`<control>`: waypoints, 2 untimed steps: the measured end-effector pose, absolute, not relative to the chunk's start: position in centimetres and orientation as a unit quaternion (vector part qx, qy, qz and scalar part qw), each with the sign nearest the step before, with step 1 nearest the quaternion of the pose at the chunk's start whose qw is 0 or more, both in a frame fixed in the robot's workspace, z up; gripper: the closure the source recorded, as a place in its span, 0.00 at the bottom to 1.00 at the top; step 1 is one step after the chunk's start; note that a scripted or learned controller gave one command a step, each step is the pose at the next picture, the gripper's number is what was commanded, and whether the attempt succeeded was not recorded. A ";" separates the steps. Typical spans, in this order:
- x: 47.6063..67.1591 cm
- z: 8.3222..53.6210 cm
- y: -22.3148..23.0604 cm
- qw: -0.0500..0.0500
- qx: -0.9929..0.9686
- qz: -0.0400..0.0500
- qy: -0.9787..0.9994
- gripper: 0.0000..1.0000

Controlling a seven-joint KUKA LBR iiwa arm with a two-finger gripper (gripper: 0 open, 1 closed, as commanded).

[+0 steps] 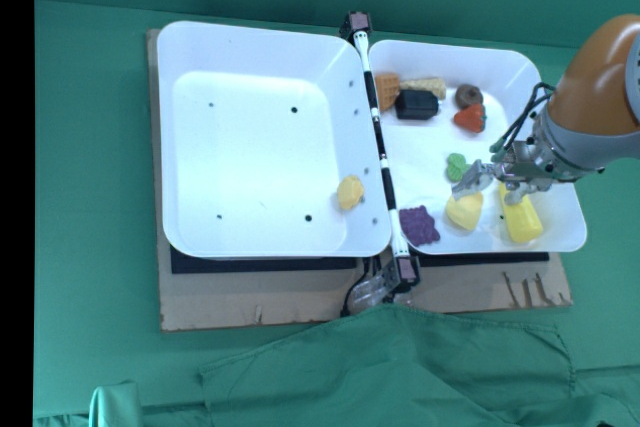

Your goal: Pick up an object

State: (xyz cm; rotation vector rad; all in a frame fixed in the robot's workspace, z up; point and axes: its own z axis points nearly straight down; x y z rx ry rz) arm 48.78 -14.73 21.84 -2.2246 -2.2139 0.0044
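Camera view looks down on two white bins side by side, and the gripper (497,177) hangs low over the right bin (560,240), near its front right corner, likely because that is where the pickable things crowd together. Its fingers look spread apart with nothing between them, one tip reaching left toward the green piece (456,165), the other over the yellow block (521,219); the yellow heart (464,211) lies just beside, nearer the front. Any of these could be the target; none is lifted yet. Farther back sit a black block (416,104), a red piece (470,119) and a brown ring (468,96), and a purple cluster (419,225) lies near the front. The left bin (200,55) holds one small yellow lump (349,192) at its right wall. Both bins rest on a cardboard sheet (250,310) over green cloth (90,215).
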 end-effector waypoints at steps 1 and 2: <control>49.1 18.3 -14.9 -0.004 -0.709 -0.003 -0.705 0.00; 49.4 19.8 -15.2 -0.013 -0.710 -0.005 -0.704 1.00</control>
